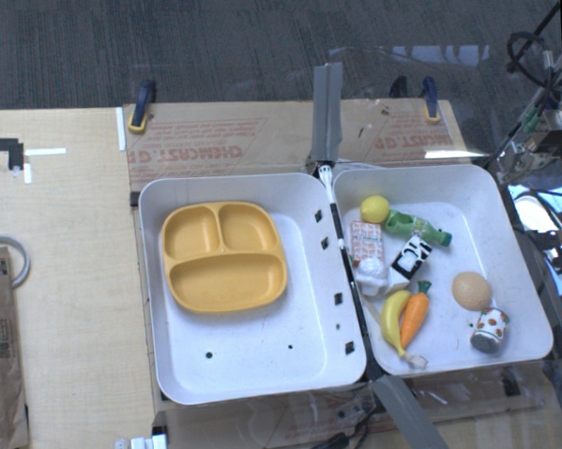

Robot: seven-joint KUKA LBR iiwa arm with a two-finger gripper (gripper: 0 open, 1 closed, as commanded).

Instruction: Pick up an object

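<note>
Two white bins on the counter: left bin [176, 365] holds a yellow divided plate [224, 256]; right bin [517, 244] holds lemon [375, 209], banana [393, 318], carrot [414, 318], egg [471, 291], spotted cup [489, 330]. Gripper state: cannot tell.

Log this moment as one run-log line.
stage: pre-grasp | left bin: yellow divided plate | right bin: lemon, banana, carrot, egg | held: nothing seen

The yellow divided plate [224, 256] looks like smooth, matt plastic. Both white bins [260, 370] have a slight plastic sheen, and the bench [68, 277] is pale wood grain
</note>
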